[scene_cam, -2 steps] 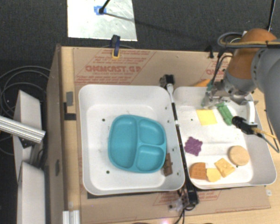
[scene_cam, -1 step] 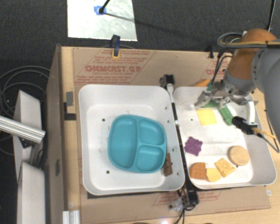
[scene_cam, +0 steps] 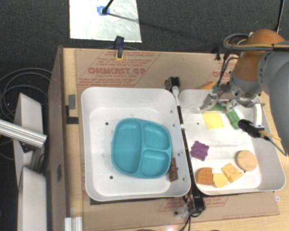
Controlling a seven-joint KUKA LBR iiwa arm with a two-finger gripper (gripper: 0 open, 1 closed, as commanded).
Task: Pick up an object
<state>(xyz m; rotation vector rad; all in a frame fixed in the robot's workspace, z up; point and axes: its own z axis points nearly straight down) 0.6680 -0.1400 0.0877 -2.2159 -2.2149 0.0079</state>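
Observation:
My gripper [scene_cam: 220, 105] hovers at the back of the right bin [scene_cam: 269, 177], its fingers spread open with nothing held between them. A flat yellow square [scene_cam: 214, 120] lies just in front of it. A green stick-shaped piece [scene_cam: 232, 118] rests beside the right finger. Nearer the front lie a purple piece [scene_cam: 199, 150], an orange waffle-like piece [scene_cam: 204, 176], two yellow wedges [scene_cam: 227, 175] and a tan round disc [scene_cam: 246, 160].
The left bin [scene_cam: 94, 129] holds a teal divided plate [scene_cam: 141, 148] and a small brown piece [scene_cam: 173, 170] against its right wall. The ridge between the two bins [scene_cam: 181, 134] runs front to back. Cardboard [scene_cam: 115, 71] lies behind the bins.

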